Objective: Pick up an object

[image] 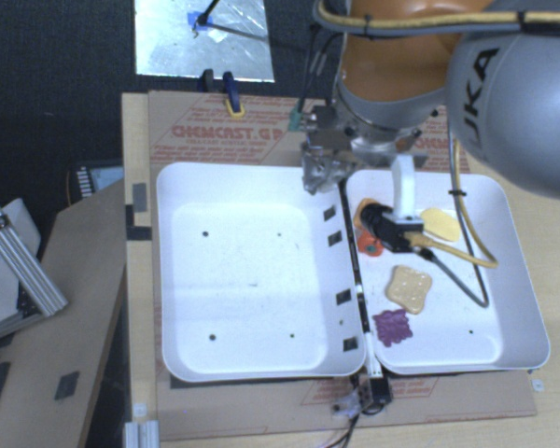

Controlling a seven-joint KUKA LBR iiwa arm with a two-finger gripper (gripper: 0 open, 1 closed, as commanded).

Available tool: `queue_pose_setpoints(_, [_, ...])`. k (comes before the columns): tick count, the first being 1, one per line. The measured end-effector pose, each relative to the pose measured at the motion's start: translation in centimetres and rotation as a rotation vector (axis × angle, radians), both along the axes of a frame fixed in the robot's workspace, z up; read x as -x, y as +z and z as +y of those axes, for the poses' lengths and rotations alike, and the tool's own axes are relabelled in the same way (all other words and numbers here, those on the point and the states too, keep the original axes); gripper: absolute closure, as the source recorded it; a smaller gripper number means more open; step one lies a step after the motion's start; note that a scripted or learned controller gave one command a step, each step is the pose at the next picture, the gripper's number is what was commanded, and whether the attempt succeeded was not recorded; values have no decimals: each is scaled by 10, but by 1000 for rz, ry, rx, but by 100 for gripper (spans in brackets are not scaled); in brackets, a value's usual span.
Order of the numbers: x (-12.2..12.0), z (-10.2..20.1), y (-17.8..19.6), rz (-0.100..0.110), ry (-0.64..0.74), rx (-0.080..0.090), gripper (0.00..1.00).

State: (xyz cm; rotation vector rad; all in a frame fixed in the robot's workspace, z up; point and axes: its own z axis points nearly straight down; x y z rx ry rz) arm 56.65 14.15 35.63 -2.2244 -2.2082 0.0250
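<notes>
Arm point(504, 73) over the far rim of two white bins, nothing picked up yet
The surface point(215, 129) carries the left bin point(233, 278) and the right bin point(513, 325). The gripper point(319, 175) hangs above the divider's far end; I cannot tell how open it is. The likely targets lie in the right bin, nearer the camera: toast piece point(409, 288), purple lump point(392, 326), yellow slice point(441, 224), orange bit point(369, 243)

A dark, speckled floor point(56, 63) covers the upper left of the frame. Against it, top centre, sits a shiny square sheet of silver foil point(238, 49) (a scrap of blue tape point(202, 21) sticks to it). A brown cardboard sheet printed with red lettering point(215, 133) tops the pale tan wooden bench point(70, 306). A ribbed aluminium bar point(19, 259) slants along the left edge.
</notes>
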Motion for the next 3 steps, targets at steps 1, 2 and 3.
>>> queue_pose_setpoints(1, [84, 100, 90, -24, 25, -16, 100])
queue_pose_setpoints(2, [80, 93, 85, -18, 10, -8, 0])
queue_pose_setpoints(3, [80, 93, 96, -20, 15, -9, 100])
